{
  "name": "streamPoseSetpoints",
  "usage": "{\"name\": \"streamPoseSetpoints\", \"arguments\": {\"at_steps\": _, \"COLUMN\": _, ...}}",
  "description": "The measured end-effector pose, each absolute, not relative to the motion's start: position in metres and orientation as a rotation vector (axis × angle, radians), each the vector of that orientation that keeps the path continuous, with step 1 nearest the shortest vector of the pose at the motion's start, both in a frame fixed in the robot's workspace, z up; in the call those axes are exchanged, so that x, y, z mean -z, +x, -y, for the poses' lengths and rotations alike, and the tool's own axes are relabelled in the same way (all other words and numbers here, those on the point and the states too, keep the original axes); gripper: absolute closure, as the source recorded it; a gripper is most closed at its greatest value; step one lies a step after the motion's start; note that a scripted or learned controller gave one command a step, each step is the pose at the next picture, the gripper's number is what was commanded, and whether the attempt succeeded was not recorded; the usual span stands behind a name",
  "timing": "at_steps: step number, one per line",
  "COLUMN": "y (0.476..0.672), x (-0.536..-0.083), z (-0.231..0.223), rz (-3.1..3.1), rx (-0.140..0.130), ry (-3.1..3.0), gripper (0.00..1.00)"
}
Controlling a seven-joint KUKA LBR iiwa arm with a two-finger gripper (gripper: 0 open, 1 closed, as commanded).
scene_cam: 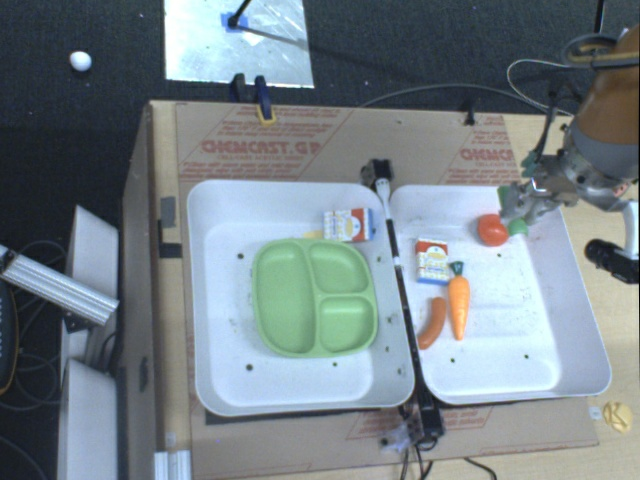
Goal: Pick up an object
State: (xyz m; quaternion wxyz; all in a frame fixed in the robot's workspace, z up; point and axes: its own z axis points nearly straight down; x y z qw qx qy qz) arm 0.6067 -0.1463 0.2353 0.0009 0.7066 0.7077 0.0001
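Objects for picking lie in two white bins; the right bin (575,328) holds four: one red tomato (491,230), one small carton (432,261), one carrot (458,306) and one reddish sausage-like piece (431,323); the left bin (225,228) holds two: one green divided plate (312,297) and a second small carton (348,225) just beyond the plate's far edge. The gripper (520,208) hangs at the right bin's far corner, just beside the tomato, which lies on the bin floor; whether its fingers are spread or closed cannot be told; nothing is visibly grasped between them.
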Motion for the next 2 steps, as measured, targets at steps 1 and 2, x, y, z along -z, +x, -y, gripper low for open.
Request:
{"name": "streamPoseSetpoints", "arguments": {"at_steps": 1, "y": 0.522, "x": -0.225, "z": 0.143, "rz": -2.222, "rx": -0.001, "ry": 2.22, "gripper": 1.0}}
{"name": "streamPoseSetpoints", "arguments": {"at_steps": 2, "y": 0.614, "x": -0.21, "z": 0.114, "rz": -2.225, "rx": -0.002, "ry": 2.216, "gripper": 1.0}}
